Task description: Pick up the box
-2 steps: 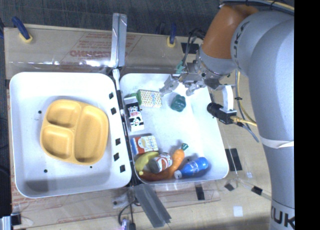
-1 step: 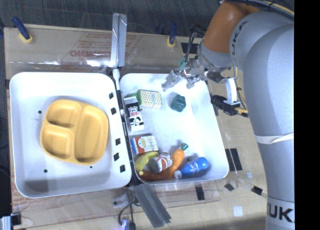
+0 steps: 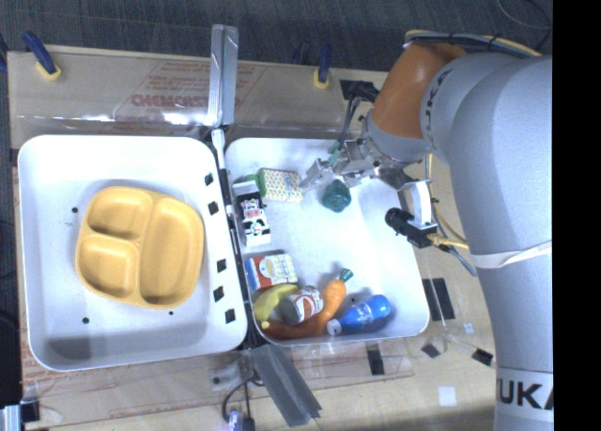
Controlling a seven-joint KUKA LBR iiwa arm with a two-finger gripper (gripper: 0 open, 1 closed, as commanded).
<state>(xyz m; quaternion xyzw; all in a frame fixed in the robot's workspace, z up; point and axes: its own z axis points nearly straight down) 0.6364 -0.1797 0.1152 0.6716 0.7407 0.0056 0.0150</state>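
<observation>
The grey arm with its orange band reaches in from the right of the frame, and its claw point(image 3: 331, 168) hovers low over the upper part of the right white bin point(image 3: 399, 260). How the claw is set cannot be told from this slant. A small teal rounded object point(image 3: 336, 196) lies just beneath it.

Several boxes sit in this bin. A small pale green patterned box point(image 3: 280, 185) lies just left of the claw, near the bin's upper left corner. A black-and-white printed carton point(image 3: 252, 218) rests along the left wall below it, and a red-and-white flat box point(image 3: 271, 269) sits lower still, beside a yellow banana point(image 3: 270, 300), an orange carrot point(image 3: 329, 300) and a blue bottle point(image 3: 366, 312).

The left white bin point(image 3: 47, 232) carries a yellow divided tray point(image 3: 139, 245).

The step in hand looks like the approach, with nothing visibly grasped. The pale green box is nearest; the next move likely calls for shifting left across the counter, clearing the teal object, and descending squarely over the box.
</observation>
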